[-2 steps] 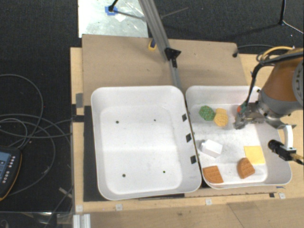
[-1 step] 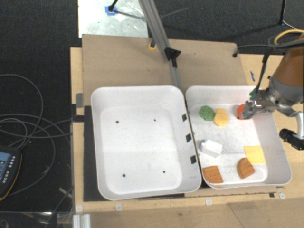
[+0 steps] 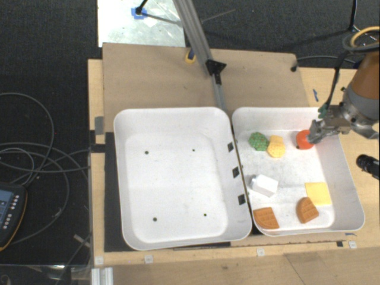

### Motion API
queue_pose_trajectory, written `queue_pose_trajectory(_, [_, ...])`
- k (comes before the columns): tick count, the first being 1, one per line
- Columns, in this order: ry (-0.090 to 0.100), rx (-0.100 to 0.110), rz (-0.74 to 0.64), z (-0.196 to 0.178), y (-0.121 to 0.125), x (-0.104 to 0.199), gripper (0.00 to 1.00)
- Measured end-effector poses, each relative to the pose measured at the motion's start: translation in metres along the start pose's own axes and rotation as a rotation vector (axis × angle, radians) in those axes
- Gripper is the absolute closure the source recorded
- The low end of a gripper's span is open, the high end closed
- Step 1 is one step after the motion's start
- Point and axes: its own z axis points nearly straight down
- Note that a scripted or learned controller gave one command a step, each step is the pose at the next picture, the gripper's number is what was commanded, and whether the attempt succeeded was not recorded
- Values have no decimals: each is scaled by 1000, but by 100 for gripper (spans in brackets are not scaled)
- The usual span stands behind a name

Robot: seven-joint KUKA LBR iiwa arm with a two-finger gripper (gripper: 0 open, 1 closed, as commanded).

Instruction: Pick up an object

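The right bin [image 3: 341,159] holds several small objects. A green lumpy piece [image 3: 257,141] lies beside a yellow rounded piece [image 3: 276,146] near the back. A red-orange object [image 3: 303,139] sits at the back right, and my gripper [image 3: 315,133] is right over its right side, partly hiding it. A white block [image 3: 264,185] lies near the bin's left wall. A yellow square block [image 3: 318,193] and two orange-brown pieces [image 3: 307,209] [image 3: 266,218] lie at the front.
The left bin [image 3: 127,123] sits beside the right one, with black clips [image 3: 235,171] along the shared edge. A grey pole [image 3: 196,28] slants over the back of the bench. Cables lie on the floor at left.
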Motion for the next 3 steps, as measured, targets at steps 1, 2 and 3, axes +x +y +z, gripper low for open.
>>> queue_pose_trajectory(1, [3,4,-4,-7,-12,41,100])
queue_pose_trajectory(2, [4,6,-5,-1,-21,91,100])
queue_pose_trajectory(3, [4,7,-5,5,-40,141,100])
